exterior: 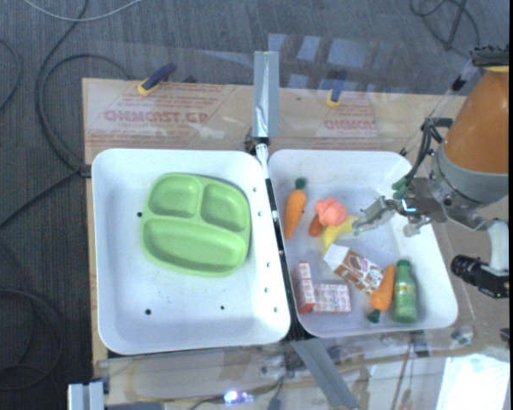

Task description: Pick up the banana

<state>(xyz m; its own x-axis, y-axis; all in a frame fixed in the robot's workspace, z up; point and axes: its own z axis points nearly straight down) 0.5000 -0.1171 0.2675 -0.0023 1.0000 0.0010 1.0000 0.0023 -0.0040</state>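
The banana is a small yellow piece lying in the middle of the right bin, partly tucked under a pink toy. My gripper reaches in from the right and hovers low over the bin, its tip just right of the banana's end. I cannot make out whether it touches the banana. The arm's orange band and grey wrist sit above the bin's right wall.
The right bin also holds a carrot by its left wall, a brown box, a red and white carton, a second carrot and a green bottle. The left bin holds a green divided tray.
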